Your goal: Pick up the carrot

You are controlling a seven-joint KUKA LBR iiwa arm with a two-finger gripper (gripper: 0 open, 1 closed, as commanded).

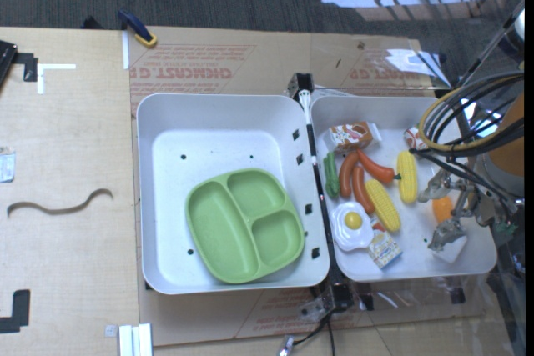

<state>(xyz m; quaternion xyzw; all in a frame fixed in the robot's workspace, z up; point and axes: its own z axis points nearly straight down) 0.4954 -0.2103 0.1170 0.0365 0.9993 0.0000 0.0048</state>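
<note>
Two shallow white bins are seen side by side on the counter (75,137): the left bin (158,179) carries a green divided plate (244,224), and the right bin (476,263) carries a scatter of toy food. The carrot (442,208), judged to be the small orange piece at the right of that bin, is seen between the two fingers of the claw (446,219), which is lowered over it from the right; the claw is judged to be closing on or already gripping the carrot, though contact on both sides cannot be confirmed because the metal fingers and cables partly cover it. Two corn cobs (407,177) lie just left of the claw, with red sausages (373,168), a green pepper-like piece (331,172), a fried egg (351,223) and a small wrapped packet (383,248) farther left. Several risks can be foreseen. The carrot may be pinched off-centre and squeezed out when the arm is raised, since little of it is exposed. The nearer finger may be caught against the bin floor or wall. The upright corn cob could be nudged if the claw is swung left.
</note>
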